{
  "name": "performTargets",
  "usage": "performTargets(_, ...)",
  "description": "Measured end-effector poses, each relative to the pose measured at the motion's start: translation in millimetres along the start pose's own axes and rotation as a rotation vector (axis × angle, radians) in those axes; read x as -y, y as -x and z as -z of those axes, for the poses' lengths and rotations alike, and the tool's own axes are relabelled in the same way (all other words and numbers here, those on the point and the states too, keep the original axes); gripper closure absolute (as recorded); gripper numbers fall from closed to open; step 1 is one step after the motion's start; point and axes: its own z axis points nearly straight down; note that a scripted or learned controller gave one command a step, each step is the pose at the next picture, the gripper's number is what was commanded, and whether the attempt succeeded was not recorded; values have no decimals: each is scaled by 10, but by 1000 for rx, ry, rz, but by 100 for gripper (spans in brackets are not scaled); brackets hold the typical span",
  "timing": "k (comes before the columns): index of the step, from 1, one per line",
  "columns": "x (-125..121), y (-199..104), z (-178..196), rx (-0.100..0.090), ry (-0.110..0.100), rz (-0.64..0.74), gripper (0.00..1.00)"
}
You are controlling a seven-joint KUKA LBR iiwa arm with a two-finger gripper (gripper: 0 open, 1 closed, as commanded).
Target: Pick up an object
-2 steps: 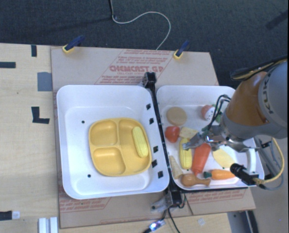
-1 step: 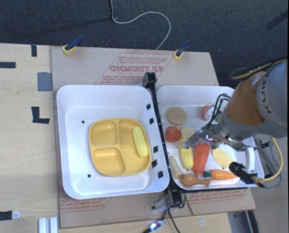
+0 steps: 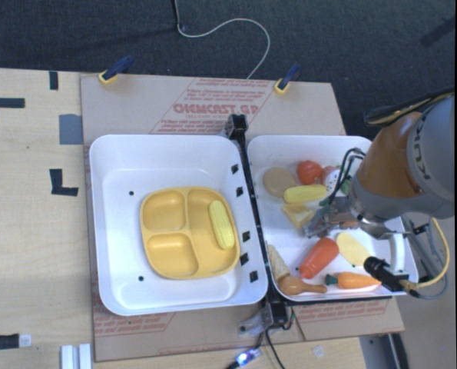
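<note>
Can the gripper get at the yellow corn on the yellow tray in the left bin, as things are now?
Probably yes. The corn lies exposed on top of the yellow tray, nothing over it. The gripper sits low in the right bin, so it must rise over the divider first.

Couldn't make out the gripper (image 3: pixel 326 220) jaws at all, too blurry and dark. The arm (image 3: pixel 408 167) covered part of the right bin (image 3: pixel 289 144) and got cropped.
</note>
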Motion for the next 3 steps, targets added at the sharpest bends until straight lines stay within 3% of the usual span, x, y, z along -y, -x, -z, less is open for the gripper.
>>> performTargets(1, -4, 12, 416, -4, -10, 1, 100)
performTargets(3, -85, 52, 1281, -3, -7, 2, 100)
